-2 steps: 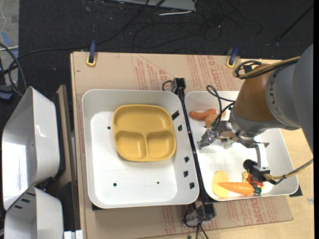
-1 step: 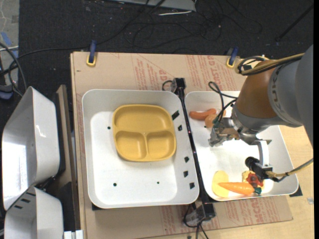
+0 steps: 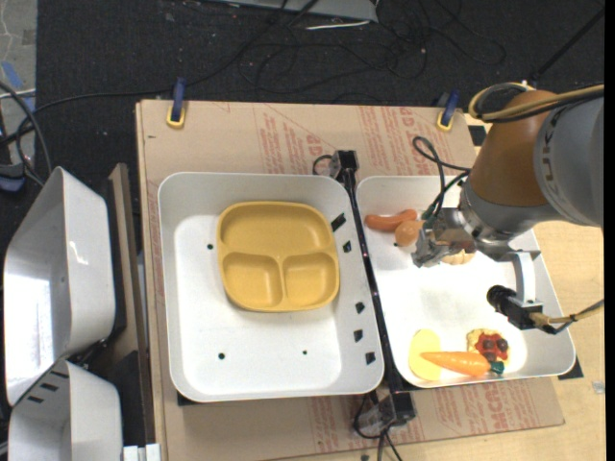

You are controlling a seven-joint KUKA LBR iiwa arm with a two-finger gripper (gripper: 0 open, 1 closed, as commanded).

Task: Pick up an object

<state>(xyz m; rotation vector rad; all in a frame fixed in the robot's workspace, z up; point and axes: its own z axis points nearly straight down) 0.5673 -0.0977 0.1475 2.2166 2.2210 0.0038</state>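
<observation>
In the right bin: the claw (image 3: 430, 248) is hanging low over the upper left part of the right bin (image 3: 553, 349), beside a small orange lump (image 3: 407, 230) and a sausage (image 3: 389, 221).
Claw state: it is too small and dark here to tell whether it is spread or pressed together, and nothing is showing between its tips.
Nearest thing: the sausage is lying along the bin's top wall, just left of the claw, touching the lump.
Handling guess: the sausage is looking like a light, smooth plastic toy, likely stiff and a bit slippery; taking it across its narrow middle seems safest.
Other picks: a carrot (image 3: 457, 361) is lying on a yellow piece (image 3: 423, 346) near the front wall, with a red-topped toy (image 3: 490, 344) beside it.
Left bin: a yellow tray (image 3: 279, 255) is sitting in the left bin (image 3: 192, 353).
</observation>
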